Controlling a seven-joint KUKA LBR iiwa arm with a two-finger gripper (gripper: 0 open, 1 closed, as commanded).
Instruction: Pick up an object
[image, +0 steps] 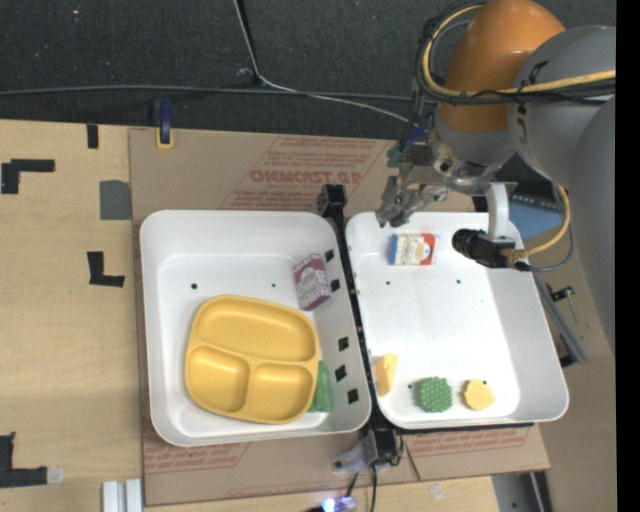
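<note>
Gripper (398, 208) hovers over the right bin's (520, 330) far edge beside a small carton (412, 249); its grip state is unclear.

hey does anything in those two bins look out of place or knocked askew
Mostly tidy. Two things stand out: a green object sits wedged between the yellow tray and the left bin's right wall, partly hidden, and a yellow wedge rests against the right bin's left wall.

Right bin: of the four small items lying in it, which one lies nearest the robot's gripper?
The small white carton with red and blue print, alone at the bin's far end just below the gripper. The yellow wedge, green ball and yellow piece line the near edge.
</note>
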